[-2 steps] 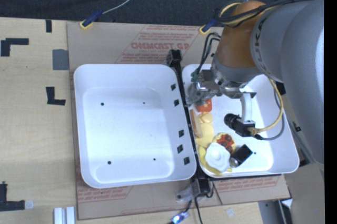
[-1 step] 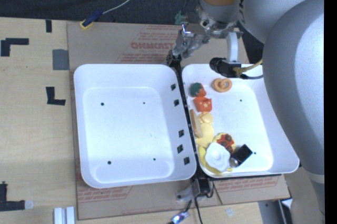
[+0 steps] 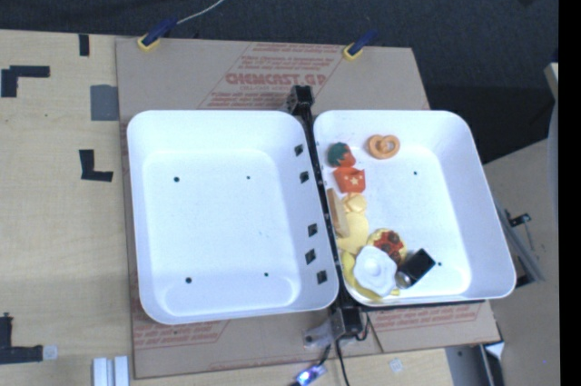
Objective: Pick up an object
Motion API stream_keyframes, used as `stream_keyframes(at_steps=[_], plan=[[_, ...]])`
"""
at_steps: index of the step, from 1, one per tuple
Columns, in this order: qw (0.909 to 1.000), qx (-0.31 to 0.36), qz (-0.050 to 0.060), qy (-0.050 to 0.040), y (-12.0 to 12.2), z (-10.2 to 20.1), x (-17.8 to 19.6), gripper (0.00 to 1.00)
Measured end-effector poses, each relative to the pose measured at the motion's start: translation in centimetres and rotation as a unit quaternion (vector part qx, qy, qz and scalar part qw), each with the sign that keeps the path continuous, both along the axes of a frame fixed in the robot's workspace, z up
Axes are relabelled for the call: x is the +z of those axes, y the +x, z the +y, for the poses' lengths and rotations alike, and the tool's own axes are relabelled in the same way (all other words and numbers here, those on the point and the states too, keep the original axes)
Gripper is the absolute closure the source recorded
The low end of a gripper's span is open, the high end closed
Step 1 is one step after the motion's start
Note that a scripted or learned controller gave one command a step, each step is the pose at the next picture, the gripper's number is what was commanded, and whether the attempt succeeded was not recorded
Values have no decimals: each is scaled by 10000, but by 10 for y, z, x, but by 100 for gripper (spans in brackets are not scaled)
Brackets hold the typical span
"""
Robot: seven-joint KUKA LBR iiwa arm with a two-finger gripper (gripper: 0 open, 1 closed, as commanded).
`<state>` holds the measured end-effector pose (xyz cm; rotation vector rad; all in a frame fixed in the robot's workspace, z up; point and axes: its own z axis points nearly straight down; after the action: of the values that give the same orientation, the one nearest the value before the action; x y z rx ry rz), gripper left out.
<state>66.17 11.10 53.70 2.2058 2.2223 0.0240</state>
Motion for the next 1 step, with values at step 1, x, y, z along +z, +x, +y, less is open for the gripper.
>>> stream_keyframes(at_steps=[1], plan=[[9999, -69, 90, -34, 7, -83, -2, 100]])
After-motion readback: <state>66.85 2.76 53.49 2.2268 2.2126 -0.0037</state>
